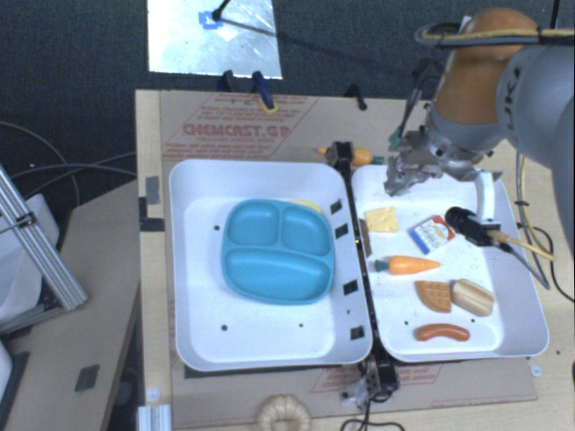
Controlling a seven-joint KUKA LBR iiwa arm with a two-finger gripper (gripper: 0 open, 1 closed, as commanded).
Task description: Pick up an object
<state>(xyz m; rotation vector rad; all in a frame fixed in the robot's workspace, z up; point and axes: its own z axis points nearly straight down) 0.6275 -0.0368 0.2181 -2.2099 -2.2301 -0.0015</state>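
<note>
Currently: gripper (398, 183) hangs over far-left corner of right bin (530, 317), nothing seen held; finger state cannot tell | cheese slice (382, 219) just near of it | carrot (409, 264), waffle piece (434, 295), bread roll (473, 296), sausage (441, 333) nearer | blue tray (277, 250) in left bin (193, 268)
</note>
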